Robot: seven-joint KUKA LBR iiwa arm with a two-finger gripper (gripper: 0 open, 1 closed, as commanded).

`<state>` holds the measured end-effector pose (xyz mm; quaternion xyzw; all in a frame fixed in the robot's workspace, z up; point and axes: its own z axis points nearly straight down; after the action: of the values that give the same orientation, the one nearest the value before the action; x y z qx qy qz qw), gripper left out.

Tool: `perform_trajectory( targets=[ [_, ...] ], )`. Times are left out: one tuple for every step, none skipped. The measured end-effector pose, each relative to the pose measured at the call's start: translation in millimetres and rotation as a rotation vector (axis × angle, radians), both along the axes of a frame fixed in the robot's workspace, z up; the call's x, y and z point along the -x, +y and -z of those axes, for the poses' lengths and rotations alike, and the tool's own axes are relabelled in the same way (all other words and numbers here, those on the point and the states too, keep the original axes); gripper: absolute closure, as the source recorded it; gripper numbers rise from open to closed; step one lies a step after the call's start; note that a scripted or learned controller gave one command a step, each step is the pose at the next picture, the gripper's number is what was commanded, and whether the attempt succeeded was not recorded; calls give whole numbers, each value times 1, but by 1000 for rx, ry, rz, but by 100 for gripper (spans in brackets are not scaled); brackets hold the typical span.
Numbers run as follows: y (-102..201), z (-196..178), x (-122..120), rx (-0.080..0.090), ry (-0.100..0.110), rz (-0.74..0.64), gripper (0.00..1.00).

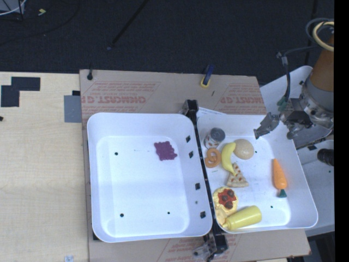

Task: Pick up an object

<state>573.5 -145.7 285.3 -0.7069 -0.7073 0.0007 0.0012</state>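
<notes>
The gripper [278, 125] hovers over the far right corner of the right bin [305, 212], jaws spread and holding nothing. Toy food crowds that bin: a carrot [279, 174] nearest the gripper, then a banana [227, 156] and mustard bottle [243, 218], likely loose for grabbing.

In the left bin lies a purple bunch of grapes [165, 150], flat and alone. In the right bin I see a small grey can [216, 136], an orange ring [212, 158], a yellow banana [228, 156], a beige bun [244, 149], a pizza slice [237, 178], an orange carrot [279, 175] lying lengthwise, a red-topped tart [226, 198], and a yellow bottle [243, 218] on its side.
</notes>
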Motion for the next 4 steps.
perform_trajectory(
  targets=[
    [13, 58, 19, -2, 6, 3, 0],
    [44, 123, -11, -2, 4, -2, 0],
    [30, 200, 18, -1, 8, 2, 0],
    [59, 198, -52, 0, -5, -4, 0]
  ],
)
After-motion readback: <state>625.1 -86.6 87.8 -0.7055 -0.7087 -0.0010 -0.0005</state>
